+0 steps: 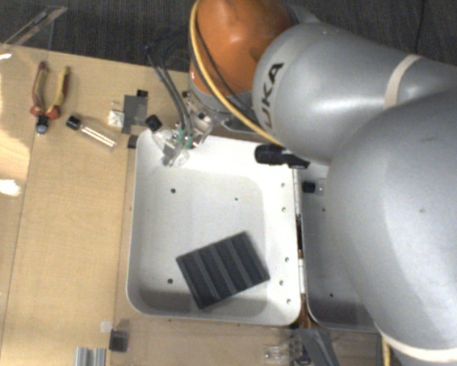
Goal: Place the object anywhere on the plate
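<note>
A dark grey ribbed rectangular slab lies flat and askew in the near half of the left bin, close to its front wall. My gripper hangs over the bin's far left corner, well away from the slab and pointing down at the rim. Nothing is visibly held in it. The orange band and the grey arm tower over the bin's far right side.
The arm covers most of the right bin. On the bench left of the bins lie red-handled pliers, a small clear tube and a black and white bracket. A small black block sits by the left bin's front corner.
</note>
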You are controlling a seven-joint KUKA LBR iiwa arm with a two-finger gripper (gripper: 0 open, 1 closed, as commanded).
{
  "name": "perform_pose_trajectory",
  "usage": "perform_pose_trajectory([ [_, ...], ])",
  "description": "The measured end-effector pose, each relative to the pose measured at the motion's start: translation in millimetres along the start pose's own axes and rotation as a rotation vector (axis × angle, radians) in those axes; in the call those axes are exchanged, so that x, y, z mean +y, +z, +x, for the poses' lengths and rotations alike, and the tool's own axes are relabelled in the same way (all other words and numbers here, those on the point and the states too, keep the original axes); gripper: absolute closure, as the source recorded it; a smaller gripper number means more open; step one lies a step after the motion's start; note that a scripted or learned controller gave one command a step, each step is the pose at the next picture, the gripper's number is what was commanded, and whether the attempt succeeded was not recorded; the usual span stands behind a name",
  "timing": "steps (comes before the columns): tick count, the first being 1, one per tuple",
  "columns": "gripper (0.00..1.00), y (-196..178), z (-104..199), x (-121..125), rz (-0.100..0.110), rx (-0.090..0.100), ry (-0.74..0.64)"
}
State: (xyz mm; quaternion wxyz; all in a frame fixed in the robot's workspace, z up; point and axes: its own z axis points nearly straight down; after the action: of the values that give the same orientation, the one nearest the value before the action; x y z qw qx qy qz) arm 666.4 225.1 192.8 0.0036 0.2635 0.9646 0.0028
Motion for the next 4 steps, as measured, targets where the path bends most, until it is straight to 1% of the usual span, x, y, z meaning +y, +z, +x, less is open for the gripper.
perform_pose_trajectory([
  [1, 1.0, -126.0, 10.0, 6.7, -0.001, -0.001, -0.146],
  [2, 1.0, -55.4, 13.1, 4.7, 0.002, 0.002, -0.277],
  [3, 1.0, -24.9, 11.2, 5.5, 0.003, 0.003, 0.07],
  [4, 1.0, -37.3, 10.8, 7.1, -0.002, -0.001, 0.067],
])
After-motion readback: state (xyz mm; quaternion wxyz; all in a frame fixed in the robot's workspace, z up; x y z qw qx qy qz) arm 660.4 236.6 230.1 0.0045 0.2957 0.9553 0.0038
